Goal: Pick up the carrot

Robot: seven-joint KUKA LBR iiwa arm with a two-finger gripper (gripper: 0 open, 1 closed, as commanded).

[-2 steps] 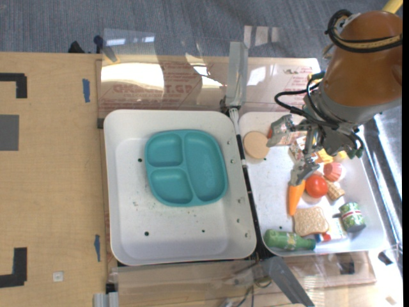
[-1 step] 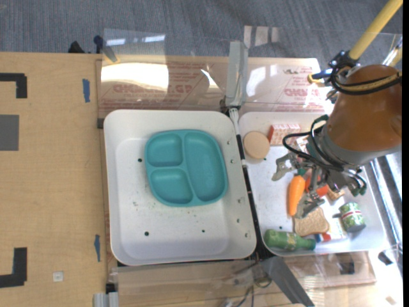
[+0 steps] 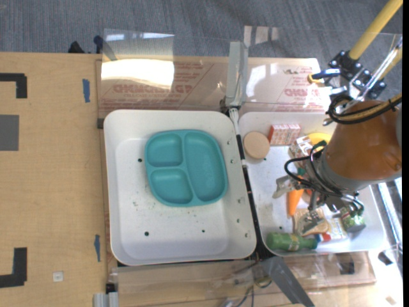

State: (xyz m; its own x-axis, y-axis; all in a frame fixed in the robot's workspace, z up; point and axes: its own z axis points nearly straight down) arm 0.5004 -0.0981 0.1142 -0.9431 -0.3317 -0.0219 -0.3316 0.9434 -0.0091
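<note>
The green vegetable (image 3: 292,240) is lying nearest; the carrot (image 3: 293,201), upright-axised, is sitting just left of the gripper (image 3: 311,215), whose state I cannot tell.

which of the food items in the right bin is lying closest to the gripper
The orange carrot, lying right beside the gripper. The green cucumber lies nearer the front wall, and the round tan cookie sits far back.

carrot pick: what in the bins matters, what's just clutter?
Job:
carrot, right bin
gripper, low over the right bin beside the carrot

Clutter:
teal divided plate, left bin
round tan disc
small red-and-white box
green vegetable
</note>
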